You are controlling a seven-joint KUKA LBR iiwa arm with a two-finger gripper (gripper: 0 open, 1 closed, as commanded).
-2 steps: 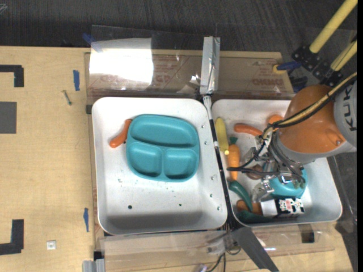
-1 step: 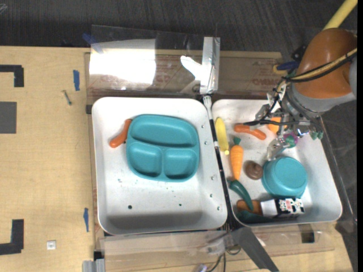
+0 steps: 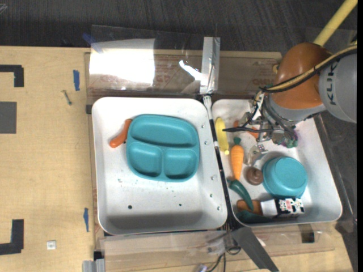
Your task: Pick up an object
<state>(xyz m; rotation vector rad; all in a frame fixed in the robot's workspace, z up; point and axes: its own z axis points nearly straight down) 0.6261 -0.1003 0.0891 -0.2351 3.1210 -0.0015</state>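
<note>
Nearest in the right bin (image 3: 332, 205): a small black-and-white cow-patterned toy (image 3: 289, 206) beside a dark green piece (image 3: 241, 191), both tight against the near wall. Just beyond, a teal bowl (image 3: 285, 176) lying upturned, with a brown round piece (image 3: 253, 175) touching its left side. Farther left, an orange carrot (image 3: 236, 156) and a yellow banana-like piece (image 3: 221, 135) along the divider. Any of these could serve as the object to pick up; none lifted yet, by the look of it.

In the left bin (image 3: 108, 169), a teal divided plate (image 3: 163, 147) near the middle, an orange piece (image 3: 119, 137) tucked against its far-left rim, bare white floor toward the near edge.

Farther still, the tool (image 3: 265, 130) hanging low over the far part of the right bin, under the orange band of the arm (image 3: 300, 75). Cannot tell whether clenched or released: too much clutter and cable there. Nothing visibly held.

Risks, as judged: crowding. Close-packed items likely to give a nudge rather than a grip, or two things caught together. Upturned bowl smooth and wide, apt to slip. Things by the walls and divider leave little room for descending cleanly; scraping the rim possible.

Open room: the right part of the right bin and near floor of the left bin. Tan counter (image 3: 39, 169) at left free, beyond both bins.
</note>
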